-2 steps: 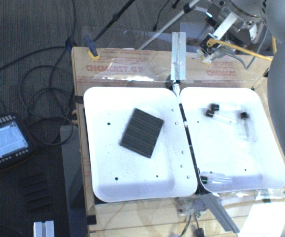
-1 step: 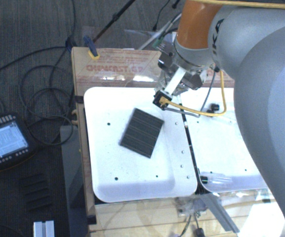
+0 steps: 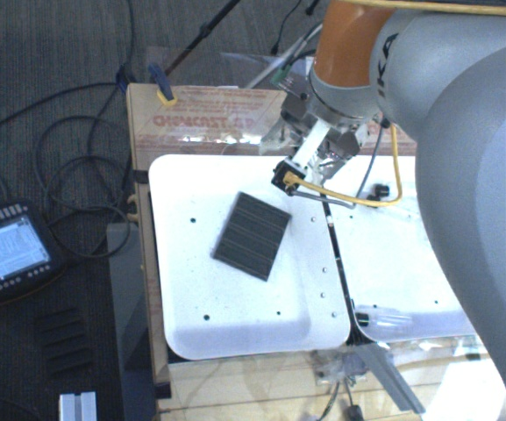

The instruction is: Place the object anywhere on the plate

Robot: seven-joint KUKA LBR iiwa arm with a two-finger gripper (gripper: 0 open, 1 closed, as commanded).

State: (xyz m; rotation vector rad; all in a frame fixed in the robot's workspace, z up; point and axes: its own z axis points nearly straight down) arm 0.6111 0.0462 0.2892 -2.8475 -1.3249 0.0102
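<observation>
The grey arm (image 3: 463,147) takes up the right side of the scene, its orange band (image 3: 349,42) at the far end above the wrist. Under it the counter (image 3: 209,112) carries the left bin (image 3: 191,314) and the right bin (image 3: 402,261) side by side. In the left bin, a little right of its middle, a dark ribbed slab (image 3: 253,235) lies flat on the white floor, apart from every wall. It is the one clear thing in either bin, so I take it for the task's thing; being broad and flat, it may well be the plate itself. The hand (image 3: 327,147) hangs over the far end of the seam between the two bins, by the far right corner of the left bin. Whether it is open or closed cannot be told from here, and nothing can be seen in its hold. The relation that matters is this: the slab lies to the near left of the hand, close by but not under it. The slab's long axis runs from far to near, leaning slightly leftward toward the near end, with its ribs along that line. Any coming move would, in my judgement, have to travel down and leftward along that diagonal.
</observation>
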